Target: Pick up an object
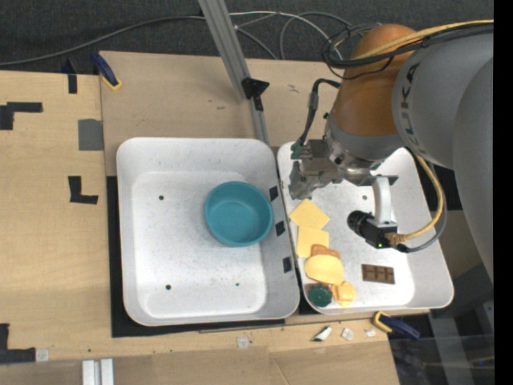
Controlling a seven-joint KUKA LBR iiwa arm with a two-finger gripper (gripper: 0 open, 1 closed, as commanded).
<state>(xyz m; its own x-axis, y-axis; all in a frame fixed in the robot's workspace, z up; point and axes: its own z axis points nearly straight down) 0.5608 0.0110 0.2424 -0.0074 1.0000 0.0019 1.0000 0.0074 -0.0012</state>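
Observation:
My gripper (pixel 307 176) hangs over the upper left part of the right bin (pixel 421 295), just above a yellow cheese-like slice (pixel 309 214). Below that slice lie another yellow piece (pixel 313 238), an orange bun-like item (pixel 325 266), a small teal round piece (pixel 320 295) and a small orange piece (pixel 345 293). A brown chocolate bar (pixel 377 274) lies toward the right bin's front. A teal bowl (pixel 237 213) stands in the left bin (pixel 152 175). Nothing shows between the fingers.
A grey pole (pixel 232 54) slants up from behind the left bin. Cables run along the dark floor at the back. A black camera-like unit (pixel 370 228) with a cable hangs off the wrist over the right bin.

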